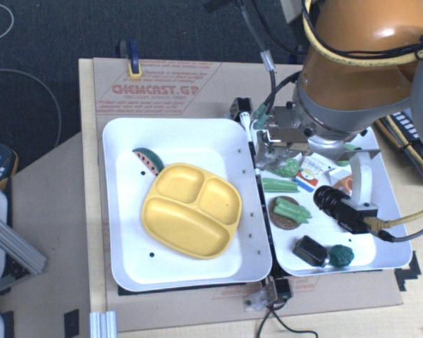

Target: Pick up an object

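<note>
Yellow divided tray [191, 208] and a watermelon slice [149, 160] lie in the left bin [120, 203]. The gripper [276, 153] hovers over the right bin's [391, 252] clutter; I cannot tell its jaws' state.

Two white bins [120, 210], one yellow tray [190, 208]

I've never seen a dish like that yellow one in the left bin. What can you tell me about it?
The yellow plate looks like smooth plastic, rounded, with three shallow compartments: two smaller ones at the far side, one long one nearer. It lies flat, open side up, turned at an angle, in the middle of the left bin. The watermelon slice lies just beside its far-left edge.
</note>
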Controlling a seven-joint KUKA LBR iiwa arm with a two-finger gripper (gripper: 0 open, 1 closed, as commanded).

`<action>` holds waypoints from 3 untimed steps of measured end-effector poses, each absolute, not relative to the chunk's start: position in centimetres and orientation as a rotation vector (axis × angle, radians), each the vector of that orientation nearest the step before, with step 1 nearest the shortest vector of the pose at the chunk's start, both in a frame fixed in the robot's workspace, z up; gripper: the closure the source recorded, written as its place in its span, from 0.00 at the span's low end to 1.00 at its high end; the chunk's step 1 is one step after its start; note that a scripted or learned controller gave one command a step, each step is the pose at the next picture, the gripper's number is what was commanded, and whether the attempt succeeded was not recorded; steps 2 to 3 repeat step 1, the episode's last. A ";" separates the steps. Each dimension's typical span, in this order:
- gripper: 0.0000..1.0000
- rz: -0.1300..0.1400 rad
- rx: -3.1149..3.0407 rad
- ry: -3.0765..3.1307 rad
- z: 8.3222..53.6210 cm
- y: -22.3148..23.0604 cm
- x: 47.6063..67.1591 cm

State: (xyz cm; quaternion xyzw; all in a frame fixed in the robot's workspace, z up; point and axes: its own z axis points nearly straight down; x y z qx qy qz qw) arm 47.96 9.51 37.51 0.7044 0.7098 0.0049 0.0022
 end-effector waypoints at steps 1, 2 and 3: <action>1.00 -0.011 2.232 2.219 29.4 3.4 47.9; 1.00 -0.011 2.232 2.219 29.4 3.4 47.9; 1.00 -0.011 2.232 2.219 29.4 3.4 47.9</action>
